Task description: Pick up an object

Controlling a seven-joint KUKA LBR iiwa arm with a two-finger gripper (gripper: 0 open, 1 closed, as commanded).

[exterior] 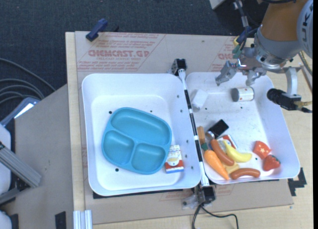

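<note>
The gripper (237, 75) was seen above the right bin's (283, 118) far end, fingers (222, 78) spread apart with nothing between them. A small white cylinder (242, 94) lay just below. It could have rolled aside had one finger struck it first. The bins rested on a cardboard-covered surface (124, 51) above dark carpet (44, 9).

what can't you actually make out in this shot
- Gripper above the right bin: blurred in the camera view, so its grip state is unreadable.
- White cylinder under the gripper: too small and soft to identify.
- Small carton beside the blue tray in the left bin: print too small to read.
- Carrot, sausages and banana overlap, hiding what lies beneath.
- Arm: cut off by the top and right edges.
</note>
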